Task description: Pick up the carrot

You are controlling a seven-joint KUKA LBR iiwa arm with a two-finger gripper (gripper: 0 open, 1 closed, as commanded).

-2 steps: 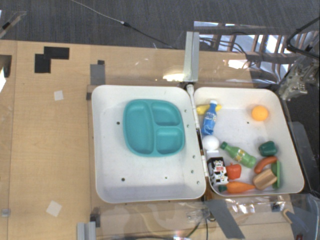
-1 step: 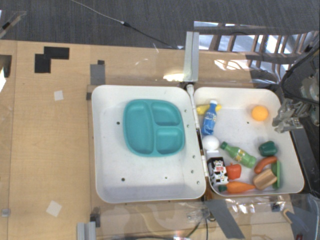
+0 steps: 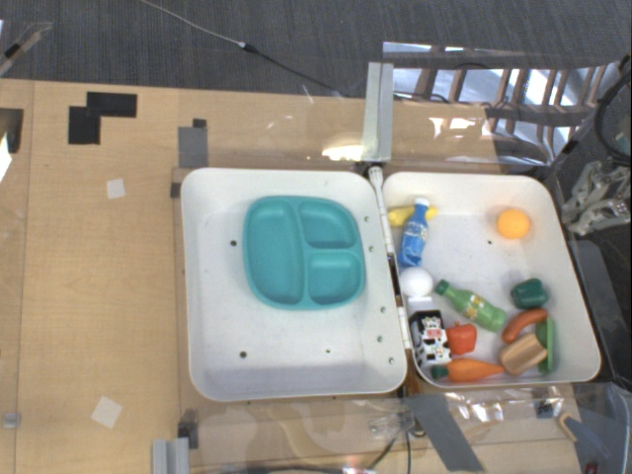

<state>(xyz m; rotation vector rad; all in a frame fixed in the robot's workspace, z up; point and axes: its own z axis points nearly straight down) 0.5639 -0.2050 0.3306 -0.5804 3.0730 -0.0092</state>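
Wooden bench (image 3: 89, 294) carries two white bins side by side, left bin (image 3: 212, 363) and right bin (image 3: 553, 200).

Gripper (image 3: 595, 200): grey metal part at the right bin's far right rim, outside the bin, holding nothing visible. Whether it is open or closed cannot be told.

Right bin, counted:
- one orange ball (image 3: 513, 224), nearest the gripper, standing alone;
- one dark green pepper (image 3: 529, 291);
- one red sausage (image 3: 523, 324);
- one brown block (image 3: 523, 355);
- one green bottle (image 3: 472, 304), lying tilted;
- one blue and yellow bottle (image 3: 415, 233) along the left wall;
- one white ball (image 3: 416, 284);
- one black-and-white carton (image 3: 430, 336);
- one small red piece (image 3: 461, 339);
- one carrot (image 3: 474, 369).

The carrot lies flat against the near wall. The red piece touches it above, the carton sits just left and the brown block just right.

Open floor remains in the right bin's far middle.

Left bin: one teal divided plate (image 3: 303, 251), with bare floor all round it.
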